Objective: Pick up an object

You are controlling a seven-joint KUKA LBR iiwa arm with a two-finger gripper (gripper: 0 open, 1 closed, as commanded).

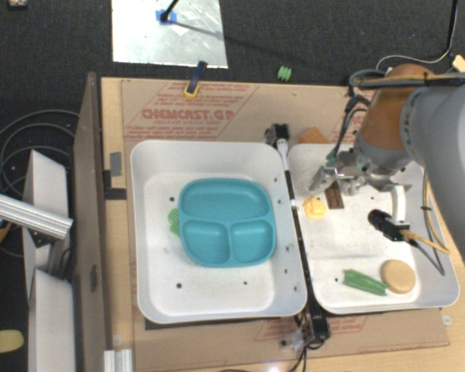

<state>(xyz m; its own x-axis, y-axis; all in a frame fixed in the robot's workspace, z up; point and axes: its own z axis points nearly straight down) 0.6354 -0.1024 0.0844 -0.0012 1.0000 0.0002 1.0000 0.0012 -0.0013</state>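
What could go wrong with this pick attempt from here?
1. The gripper sits low in the right bin, just beside the small yellow piece and close to the divider; a descent could strike the wall or nudge the piece away.
2. The piece is small, so a closing grasp may miss it.
3. The green item and tan round item lie far from the gripper, so switching targets means a long move.

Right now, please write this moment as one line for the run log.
gripper: over right bin, beside yellow piece | grasp: cannot tell | left bin: blue tray
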